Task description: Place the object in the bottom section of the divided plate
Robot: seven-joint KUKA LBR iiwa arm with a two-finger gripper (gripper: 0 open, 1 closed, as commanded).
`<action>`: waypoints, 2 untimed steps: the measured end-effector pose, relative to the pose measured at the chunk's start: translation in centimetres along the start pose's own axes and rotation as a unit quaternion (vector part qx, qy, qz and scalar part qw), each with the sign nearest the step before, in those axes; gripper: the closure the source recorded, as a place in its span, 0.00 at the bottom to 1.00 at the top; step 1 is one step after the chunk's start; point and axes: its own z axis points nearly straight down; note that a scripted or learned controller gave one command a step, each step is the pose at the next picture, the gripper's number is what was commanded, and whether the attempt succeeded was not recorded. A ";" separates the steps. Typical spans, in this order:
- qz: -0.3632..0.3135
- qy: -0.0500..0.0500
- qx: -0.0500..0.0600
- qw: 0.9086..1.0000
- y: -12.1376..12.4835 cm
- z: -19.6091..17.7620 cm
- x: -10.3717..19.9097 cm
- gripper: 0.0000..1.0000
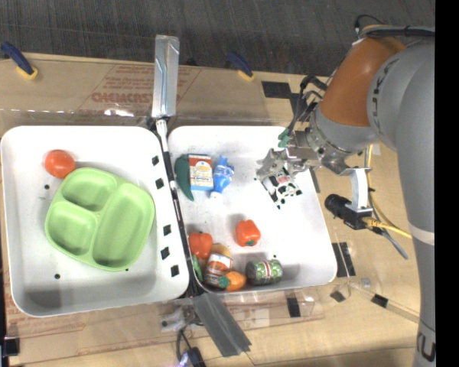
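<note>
White plastic makes up both my bins: the left bin (15, 281) holds the green divided plate (99, 217), with a red-orange ball (59, 162) just beyond the plate's far-left rim. Across the divider from the plate, the right bin (321, 243) holds my gripper (279, 171) over a black-and-white spotted toy (287, 192), though I cannot tell how the tool is set or whether it grips the toy. Farther from the plate than the carton (201, 173) lies an orange pepper (248, 232).
</note>
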 end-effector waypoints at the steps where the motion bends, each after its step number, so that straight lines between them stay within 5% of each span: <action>1: -0.004 0.000 0.002 1.000 0.0 -0.9 0.1 1.00; 2: 0.237 0.000 0.002 0.971 -4.2 2.0 12.1 1.00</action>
